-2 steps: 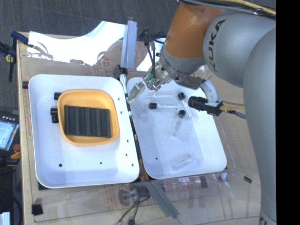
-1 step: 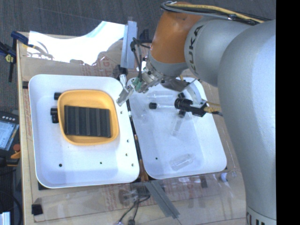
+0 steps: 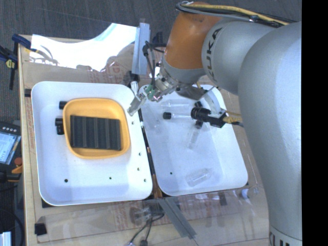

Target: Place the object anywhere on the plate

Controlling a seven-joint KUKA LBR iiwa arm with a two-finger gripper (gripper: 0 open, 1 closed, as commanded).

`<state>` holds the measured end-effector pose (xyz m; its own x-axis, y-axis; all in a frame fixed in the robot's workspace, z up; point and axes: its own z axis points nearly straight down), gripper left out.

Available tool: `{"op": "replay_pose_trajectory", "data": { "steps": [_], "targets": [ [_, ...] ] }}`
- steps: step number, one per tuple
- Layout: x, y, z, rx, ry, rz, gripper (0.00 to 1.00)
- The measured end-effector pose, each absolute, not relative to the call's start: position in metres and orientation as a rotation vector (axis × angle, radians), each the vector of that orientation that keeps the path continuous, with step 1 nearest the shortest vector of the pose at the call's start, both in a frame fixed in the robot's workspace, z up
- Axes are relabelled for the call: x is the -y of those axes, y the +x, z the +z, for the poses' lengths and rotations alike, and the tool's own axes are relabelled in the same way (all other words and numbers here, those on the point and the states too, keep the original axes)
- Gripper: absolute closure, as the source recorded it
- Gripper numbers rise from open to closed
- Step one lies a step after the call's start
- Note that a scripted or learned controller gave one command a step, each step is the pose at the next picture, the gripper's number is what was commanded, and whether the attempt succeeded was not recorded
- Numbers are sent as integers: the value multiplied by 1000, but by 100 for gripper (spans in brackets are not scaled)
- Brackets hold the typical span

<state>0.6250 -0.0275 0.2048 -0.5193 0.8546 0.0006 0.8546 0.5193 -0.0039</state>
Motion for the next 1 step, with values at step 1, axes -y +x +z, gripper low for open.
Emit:
{"op": "replay_pose_trajectory", "data": {
  "steps": [1],
  "targets": [
    [36, 606, 235, 2716, -1580, 4, 0]
  ]
}}
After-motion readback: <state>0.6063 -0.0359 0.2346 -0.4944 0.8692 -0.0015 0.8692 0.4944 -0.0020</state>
